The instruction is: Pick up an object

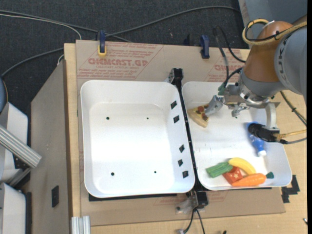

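Gripper: my two-finger gripper (222,106) hangs over the far part of the right-hand shallow white plastic bin (214,143), its fingers spread apart with nothing between them.
Arm: my grey arm with its orange band (265,57) comes in over that bin's far right corner.
Nearest object: a tan, wedge-shaped toy pizza slice with red spots (199,116) lies on the bin floor just beside my left-hand fingertip; whether they touch I cannot tell.
Right of the tool: a blue-and-white tube-like object (258,143) lies against the bin's right side, next to a black part of my wrist.
Toward the near edge: a green ridged toy vegetable (219,169), a yellow toy banana (243,165), a red toy piece (233,175) and an orange toy carrot (251,180) are packed together along the near rim, well apart from my fingers.
Neighbouring bin: the left-hand shallow white plastic bin (97,130) shows bare floor with four small dark dots.
Edges: a black divider strip (183,126) runs between the bins, close to the pizza slice.
Open room: bare floor stretches between my fingers and the near cluster.
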`<state>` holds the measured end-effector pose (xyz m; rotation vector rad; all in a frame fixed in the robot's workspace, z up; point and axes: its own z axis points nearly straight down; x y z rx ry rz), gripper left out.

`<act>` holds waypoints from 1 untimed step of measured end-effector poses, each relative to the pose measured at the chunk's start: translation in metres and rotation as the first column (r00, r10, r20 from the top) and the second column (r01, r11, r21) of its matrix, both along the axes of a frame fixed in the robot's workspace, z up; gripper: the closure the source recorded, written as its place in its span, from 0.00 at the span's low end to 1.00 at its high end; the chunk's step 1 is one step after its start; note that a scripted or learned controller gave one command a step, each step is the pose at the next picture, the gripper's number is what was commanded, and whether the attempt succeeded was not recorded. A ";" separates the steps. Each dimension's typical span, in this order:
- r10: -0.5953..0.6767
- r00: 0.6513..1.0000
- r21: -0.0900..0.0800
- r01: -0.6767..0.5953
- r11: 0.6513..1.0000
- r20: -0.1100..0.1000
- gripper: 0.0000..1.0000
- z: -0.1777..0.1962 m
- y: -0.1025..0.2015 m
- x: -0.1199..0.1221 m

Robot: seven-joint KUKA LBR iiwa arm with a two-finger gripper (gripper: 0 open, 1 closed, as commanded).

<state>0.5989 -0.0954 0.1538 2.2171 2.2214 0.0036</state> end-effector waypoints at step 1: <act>-0.002 1.000 0.002 0.002 1.000 0.002 0.00 -0.069 -0.010 0.035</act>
